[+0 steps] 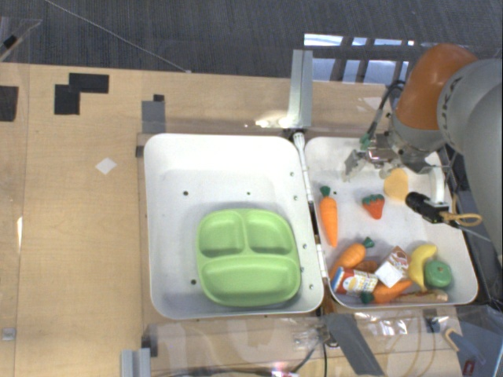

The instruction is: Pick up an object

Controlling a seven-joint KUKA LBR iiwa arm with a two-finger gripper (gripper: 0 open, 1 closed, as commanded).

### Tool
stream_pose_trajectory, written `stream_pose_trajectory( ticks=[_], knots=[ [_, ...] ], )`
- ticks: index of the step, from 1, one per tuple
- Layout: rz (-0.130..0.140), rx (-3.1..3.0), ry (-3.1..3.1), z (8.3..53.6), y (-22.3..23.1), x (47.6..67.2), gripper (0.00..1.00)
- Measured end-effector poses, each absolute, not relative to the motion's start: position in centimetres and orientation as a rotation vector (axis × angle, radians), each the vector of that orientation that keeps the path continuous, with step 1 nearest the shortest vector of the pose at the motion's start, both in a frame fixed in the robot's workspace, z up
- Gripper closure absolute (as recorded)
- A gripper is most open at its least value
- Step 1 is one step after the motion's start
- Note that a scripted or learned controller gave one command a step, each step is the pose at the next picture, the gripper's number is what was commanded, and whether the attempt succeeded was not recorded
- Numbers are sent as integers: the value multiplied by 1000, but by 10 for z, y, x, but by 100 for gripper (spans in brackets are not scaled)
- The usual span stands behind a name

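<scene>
The grey arm with its orange band reaches in over the far corner of the right-hand shallow white plastic bin point(314, 163). Its metal two-prong fingers point(363, 157) hang just above the bin floor, and whether they are spread or closed cannot be told from this angle; nothing shows between them.

Just beside the fingers, toward the arm, lies a pale yellow rounded toy fruit point(397, 184). A little nearer the camera from the fingers sits a small red toy strawberry with a green cap point(374, 205), apart from them. Further out from the fingers, along the wall between the bins, lies a long orange toy carrot with a green top point(328, 217).

Well away from the fingers, in the near end of the same bin, a heap gathers: a shorter orange toy carrot point(351, 256), a yellow toy banana point(422, 258) and a round green toy fruit point(438, 273).

In the left-hand shallow white bin point(169, 163), well apart from the fingers, rests a light green plastic tray with three compartments point(247, 256). Both bins stand on the pale wooden counter point(71, 234).
</scene>
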State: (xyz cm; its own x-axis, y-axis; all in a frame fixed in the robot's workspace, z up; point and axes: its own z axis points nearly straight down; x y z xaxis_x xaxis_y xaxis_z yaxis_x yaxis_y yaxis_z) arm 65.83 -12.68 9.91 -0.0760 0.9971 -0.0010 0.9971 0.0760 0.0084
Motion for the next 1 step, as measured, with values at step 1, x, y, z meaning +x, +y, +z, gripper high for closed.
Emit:
stream_pose_trajectory(
  ticks=[1],
  knots=[
    [10,2015,2394,91,-167,595,0]
  ],
)
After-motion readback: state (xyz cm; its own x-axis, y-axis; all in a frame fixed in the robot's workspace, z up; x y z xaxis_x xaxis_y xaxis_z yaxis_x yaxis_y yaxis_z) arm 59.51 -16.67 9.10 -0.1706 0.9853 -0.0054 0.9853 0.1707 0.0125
